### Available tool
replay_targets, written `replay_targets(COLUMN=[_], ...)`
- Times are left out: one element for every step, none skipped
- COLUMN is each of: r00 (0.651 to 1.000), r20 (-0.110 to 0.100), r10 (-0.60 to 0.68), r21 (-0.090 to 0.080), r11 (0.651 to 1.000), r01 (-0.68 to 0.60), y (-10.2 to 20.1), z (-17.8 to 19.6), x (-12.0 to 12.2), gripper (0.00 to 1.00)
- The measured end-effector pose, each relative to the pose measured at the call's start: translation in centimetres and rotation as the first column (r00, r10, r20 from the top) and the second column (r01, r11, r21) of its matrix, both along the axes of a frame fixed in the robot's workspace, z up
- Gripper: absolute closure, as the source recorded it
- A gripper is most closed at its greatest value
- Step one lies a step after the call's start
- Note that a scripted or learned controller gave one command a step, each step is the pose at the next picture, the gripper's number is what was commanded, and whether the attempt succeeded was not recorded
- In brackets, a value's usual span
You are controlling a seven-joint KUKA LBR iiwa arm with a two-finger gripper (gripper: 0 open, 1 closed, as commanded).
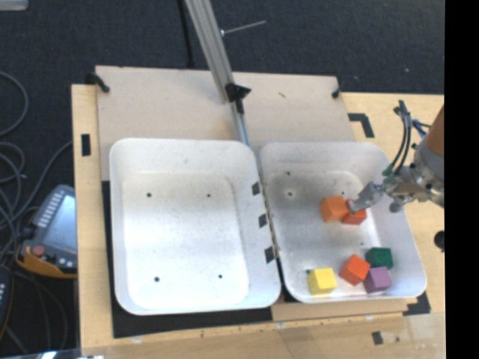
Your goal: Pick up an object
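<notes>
In the right bin [299,170], an orange block [334,209] lies near the middle, with a small red piece [355,218] touching its right side. My gripper [366,197] reaches in from the right and its tip is low, just above and right of the red piece. Nothing is visibly lifted. Near the bin's front edge sit a yellow block [323,280], an orange-red block [355,269], a green block [380,257] and a purple block [379,278], the last three clustered together.
The left bin [187,223] stands beside the right one, with a ridge between them. A slanted metal rail [213,47] rises behind the bins. Cables and a handheld pendant [52,230] lie off the bench at the left.
</notes>
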State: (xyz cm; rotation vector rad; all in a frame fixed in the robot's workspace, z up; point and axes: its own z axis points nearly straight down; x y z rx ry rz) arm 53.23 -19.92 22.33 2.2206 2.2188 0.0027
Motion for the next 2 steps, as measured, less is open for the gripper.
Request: replay_targets(r00=[1.0, 1.0], r20=[0.015, 0.026], r10=[0.002, 0.003], r21=[-0.008, -0.01], r11=[1.0, 1.0], r01=[-0.002, -0.003], y=[2.0, 3.3], z=[-9.7, -10.3], x=[3.0, 5.9], gripper=[0.0, 0.0])
